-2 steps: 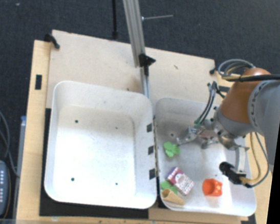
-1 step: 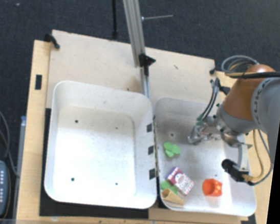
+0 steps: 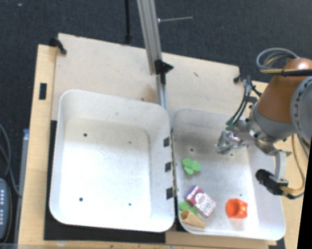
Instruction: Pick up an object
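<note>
While I'm watching:
Gripper (image 3: 226, 143): hovering, grip state unclear to me.
Green object (image 3: 191, 166): lying near, lower-left of it.

From my seat, two bins sit side by side on the bench (image 3: 112, 69). In the right bin (image 3: 263, 222), a small clover-shaped toy (image 3: 191, 166) lies mid-left; nearer me sit a carton (image 3: 200, 200) and a cone (image 3: 192, 217), a cup (image 3: 237, 208) to their right. The gripper (image 3: 226, 143) is behind them.
</note>
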Controlling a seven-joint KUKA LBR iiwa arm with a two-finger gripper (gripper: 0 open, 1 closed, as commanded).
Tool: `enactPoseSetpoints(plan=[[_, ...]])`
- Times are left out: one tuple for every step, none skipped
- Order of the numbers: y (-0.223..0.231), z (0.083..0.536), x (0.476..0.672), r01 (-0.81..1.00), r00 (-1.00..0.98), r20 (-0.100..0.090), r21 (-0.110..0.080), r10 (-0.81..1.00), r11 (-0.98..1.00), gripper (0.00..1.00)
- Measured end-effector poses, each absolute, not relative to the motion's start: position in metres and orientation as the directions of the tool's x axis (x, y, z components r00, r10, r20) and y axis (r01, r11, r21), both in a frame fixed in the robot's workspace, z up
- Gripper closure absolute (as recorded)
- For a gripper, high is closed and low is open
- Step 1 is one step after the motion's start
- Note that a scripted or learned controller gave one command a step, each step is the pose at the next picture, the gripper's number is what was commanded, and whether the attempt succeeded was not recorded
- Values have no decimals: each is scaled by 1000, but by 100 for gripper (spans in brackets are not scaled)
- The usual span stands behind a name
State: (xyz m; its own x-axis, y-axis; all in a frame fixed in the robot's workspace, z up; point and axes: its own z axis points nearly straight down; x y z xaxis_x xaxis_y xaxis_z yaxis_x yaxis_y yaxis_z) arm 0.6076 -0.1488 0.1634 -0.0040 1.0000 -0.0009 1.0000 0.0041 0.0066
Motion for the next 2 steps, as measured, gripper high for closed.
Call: enactPoseSetpoints(plan=[[-148, 229, 608, 1000, -3, -2, 9, 1000, 3, 100], [-149, 260, 609, 1000, -4, -1, 5, 1000, 4, 100]])
